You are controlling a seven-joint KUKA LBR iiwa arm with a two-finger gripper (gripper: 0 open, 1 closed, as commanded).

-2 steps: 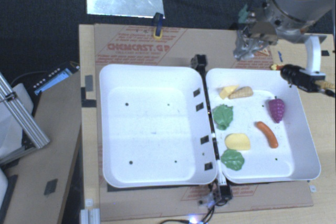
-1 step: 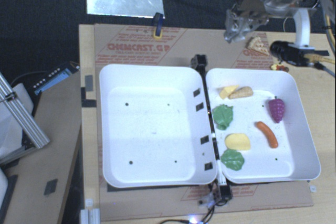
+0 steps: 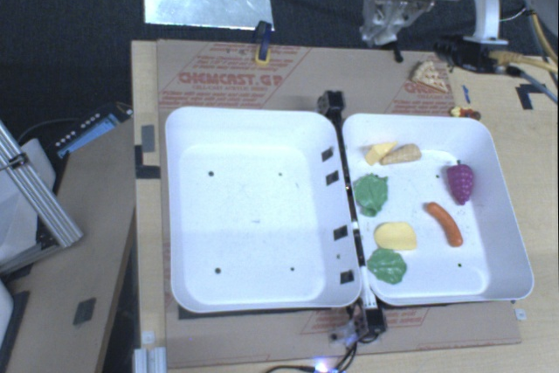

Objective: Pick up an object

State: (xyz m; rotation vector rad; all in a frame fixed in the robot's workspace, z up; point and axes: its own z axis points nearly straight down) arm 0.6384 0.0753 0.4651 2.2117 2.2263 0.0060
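Note:
The right bin (image 3: 502,214) holds several toy foods: a purple grape bunch (image 3: 460,181), an orange-red sausage (image 3: 444,224), a yellow piece (image 3: 395,235), two green leafy pieces (image 3: 370,193) (image 3: 386,265), and a tan bread piece (image 3: 401,155) beside a pale yellow wedge (image 3: 378,153). My gripper (image 3: 385,24) hangs high above the bench's far edge, behind the right bin, well apart from every object. Nothing shows between its fingers.
The left bin (image 3: 188,214) sits beside the right one, joined by a black hinge strip (image 3: 342,188). A pizza-slice toy (image 3: 431,75) lies on the cardboard behind the right bin. A yellow-blue clamp (image 3: 262,42) and cables lie at the far edge.

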